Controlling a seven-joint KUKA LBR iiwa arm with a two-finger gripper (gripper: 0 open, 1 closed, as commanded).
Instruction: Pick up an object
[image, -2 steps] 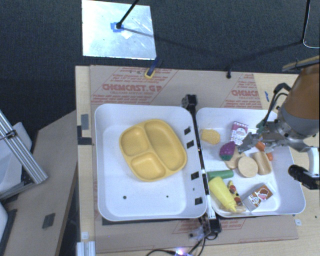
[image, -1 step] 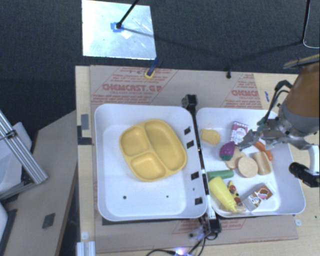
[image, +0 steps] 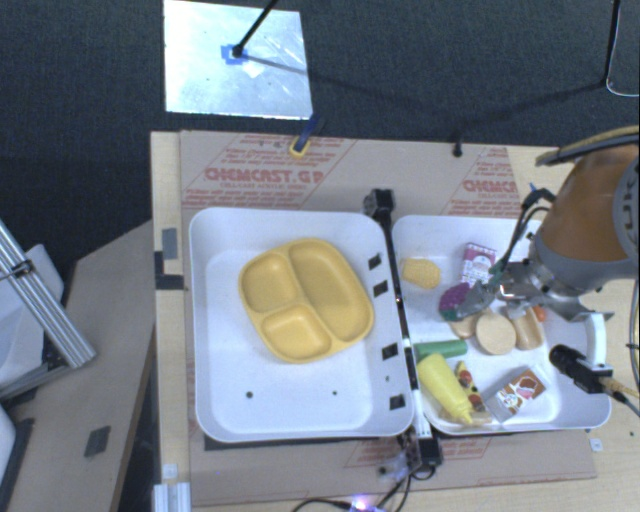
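A cluster of toy food items is seen in the right bin (image: 598, 408). A purple item (image: 457, 299) lies near the bin's centre, with a round tan bun (image: 494, 334) just beside it at its 4 o'clock. A pink carton (image: 477, 263) stands at 1 o'clock from the purple item, and a small yellow piece (image: 421, 273) lies at its 10 o'clock. A green piece (image: 440, 350), a yellow bottle (image: 445, 388) and a small printed box (image: 514, 391) are found toward 6 o'clock. The gripper (image: 497, 291) is positioned just above the purple item and bun; how it is set cannot be told. A yellow divided tray (image: 303, 298) rests in the left bin (image: 215, 400).
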